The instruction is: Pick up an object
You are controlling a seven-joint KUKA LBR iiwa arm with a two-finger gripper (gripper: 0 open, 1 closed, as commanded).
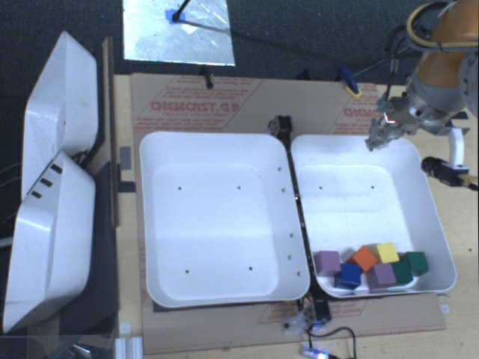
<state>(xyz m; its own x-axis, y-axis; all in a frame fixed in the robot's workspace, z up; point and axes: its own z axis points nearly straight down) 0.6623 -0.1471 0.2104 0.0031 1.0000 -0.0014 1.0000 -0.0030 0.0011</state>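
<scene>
Several small blocks lie bunched in the near right corner of the right bin (359, 193): a purple block (327, 262), a blue block (348, 275), an orange block (365, 258), a yellow block (387, 253), a second purple block (381, 275) and a green block (416, 262). My gripper (376, 139) hangs over the far right corner of that bin, well away from the blocks. Nothing shows between its fingers.
The left bin (217, 215) sits beside the right one, with a black clip (283, 124) at the far end of the seam between them. Two white tubs (56, 178) stand at the left of the bench. A shiny sheet (178, 22) lies beyond the bins.
</scene>
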